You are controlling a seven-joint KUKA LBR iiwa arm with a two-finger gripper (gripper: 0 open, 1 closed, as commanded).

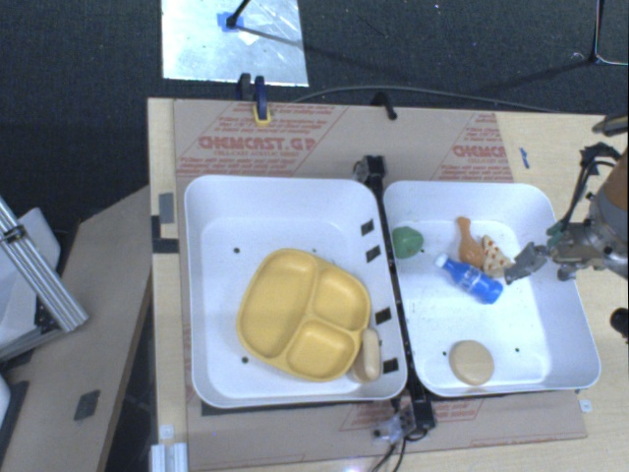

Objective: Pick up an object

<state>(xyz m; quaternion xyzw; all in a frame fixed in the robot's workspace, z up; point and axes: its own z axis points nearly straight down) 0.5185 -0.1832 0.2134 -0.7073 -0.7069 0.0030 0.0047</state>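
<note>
Looking down on the bench, we see the gripper [524, 262] reaching in from the right over the right bin [565, 347], low beside the blue bottle [470, 279] and the brown toy [476, 248], and we cannot tell how its fingers stand. We judge it is placed there to take one of those two; nothing is seen held. A green ball [407, 240] and a tan disc [472, 362] lie apart in that bin, while the left bin [216, 264] holds a yellow tray [295, 313] with a pale piece [369, 354] touching its near right edge.

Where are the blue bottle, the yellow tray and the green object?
blue bottle [470, 279], camera view, middle of its body.
yellow tray [285, 298], camera view, bare large compartment.
green object [408, 240], camera view, its centre.
</note>
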